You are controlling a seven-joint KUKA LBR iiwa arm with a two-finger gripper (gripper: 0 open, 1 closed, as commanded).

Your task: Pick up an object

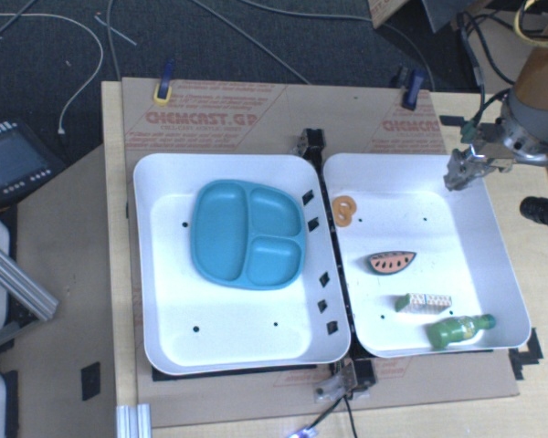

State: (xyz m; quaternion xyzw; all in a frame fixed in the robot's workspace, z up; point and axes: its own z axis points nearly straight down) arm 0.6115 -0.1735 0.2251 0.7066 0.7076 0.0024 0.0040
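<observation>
While its finger state stays unreadable, claw [460, 173] above the right bin's [493, 235] far-right rim, nothing visibly gripped.

The arm is reaching in from the right at the far side of the scene, its orange-banded wrist sitting at the right edge. The gripper [460, 173] is pointing down and to the left, hanging at the far right, its metal fingertips close together.

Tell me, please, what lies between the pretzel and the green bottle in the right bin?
In the camera view, the watermelon slice and a small wrapped bar lie between the pretzel and green bottle.
</observation>
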